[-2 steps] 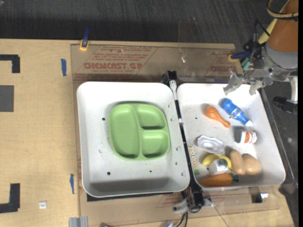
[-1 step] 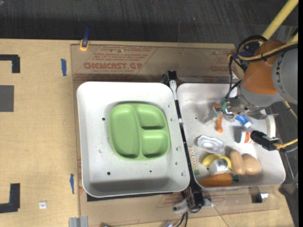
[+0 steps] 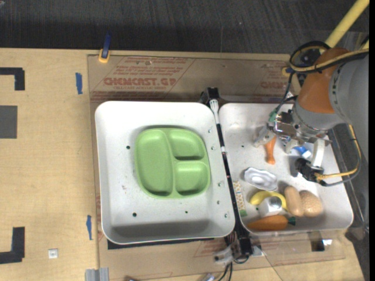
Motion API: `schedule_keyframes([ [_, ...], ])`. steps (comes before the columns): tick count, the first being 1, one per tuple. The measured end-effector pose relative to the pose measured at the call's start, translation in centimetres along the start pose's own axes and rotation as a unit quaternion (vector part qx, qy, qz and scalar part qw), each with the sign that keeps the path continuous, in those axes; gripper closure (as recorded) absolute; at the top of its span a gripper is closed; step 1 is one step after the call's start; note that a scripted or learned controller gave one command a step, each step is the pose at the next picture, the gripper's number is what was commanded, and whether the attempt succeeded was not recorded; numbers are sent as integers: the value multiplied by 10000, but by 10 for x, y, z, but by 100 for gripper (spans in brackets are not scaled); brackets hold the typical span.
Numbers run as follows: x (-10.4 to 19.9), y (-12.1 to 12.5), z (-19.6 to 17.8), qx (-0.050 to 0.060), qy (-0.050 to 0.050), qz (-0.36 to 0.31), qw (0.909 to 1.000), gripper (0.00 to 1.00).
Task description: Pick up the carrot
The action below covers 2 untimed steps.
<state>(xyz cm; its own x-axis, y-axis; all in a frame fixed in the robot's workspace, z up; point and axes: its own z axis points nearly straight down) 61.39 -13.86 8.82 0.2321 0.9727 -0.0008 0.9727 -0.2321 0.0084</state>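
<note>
Fingers (image 3: 270,138) grip the carrot (image 3: 270,151) upright — open bin floor (image 3: 243,127) leftward.

A pale green divided plate (image 3: 173,161) lies in the white left bin (image 3: 111,157), and the right bin (image 3: 240,122) is white too. In it show an orange carrot (image 3: 270,150), a second orange piece (image 3: 268,222), a yellow banana (image 3: 259,198) and tan bread rolls (image 3: 303,201). The arm (image 3: 328,89) is grey with an orange band, and the bench (image 3: 47,174) is light brown with blue tape marks (image 3: 78,82).
</note>
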Motion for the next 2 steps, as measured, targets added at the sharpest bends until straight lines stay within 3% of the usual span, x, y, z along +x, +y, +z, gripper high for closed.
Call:
schedule_keyframes([
  [1,-2,2,-12,-39,-37,-24,10000,100],
  [2,73,-6,-100,13,20,688,9976,100],
])
